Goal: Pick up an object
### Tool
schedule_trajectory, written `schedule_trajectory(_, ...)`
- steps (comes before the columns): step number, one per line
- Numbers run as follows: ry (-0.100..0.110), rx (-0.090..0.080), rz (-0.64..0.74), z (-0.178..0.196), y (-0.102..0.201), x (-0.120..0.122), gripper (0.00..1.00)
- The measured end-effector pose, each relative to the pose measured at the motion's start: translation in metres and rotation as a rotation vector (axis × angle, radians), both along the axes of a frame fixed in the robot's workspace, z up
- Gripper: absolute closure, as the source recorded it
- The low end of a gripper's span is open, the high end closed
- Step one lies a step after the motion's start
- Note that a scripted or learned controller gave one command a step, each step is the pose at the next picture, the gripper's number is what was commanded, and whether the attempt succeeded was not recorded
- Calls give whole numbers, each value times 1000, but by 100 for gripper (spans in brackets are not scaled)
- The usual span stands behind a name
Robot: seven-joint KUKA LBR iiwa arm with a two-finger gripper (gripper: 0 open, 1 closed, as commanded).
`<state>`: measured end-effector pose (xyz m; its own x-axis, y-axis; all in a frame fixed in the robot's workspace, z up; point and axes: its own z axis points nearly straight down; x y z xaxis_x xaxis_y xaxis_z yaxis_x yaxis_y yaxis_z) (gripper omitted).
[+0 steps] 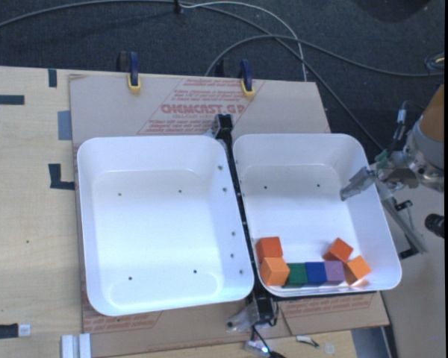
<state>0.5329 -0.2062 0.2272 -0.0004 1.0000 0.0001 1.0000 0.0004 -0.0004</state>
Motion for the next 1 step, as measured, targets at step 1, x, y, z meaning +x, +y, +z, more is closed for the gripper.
schedule_trajectory(1, 7, 2, 1, -143, 26, -24, 0)
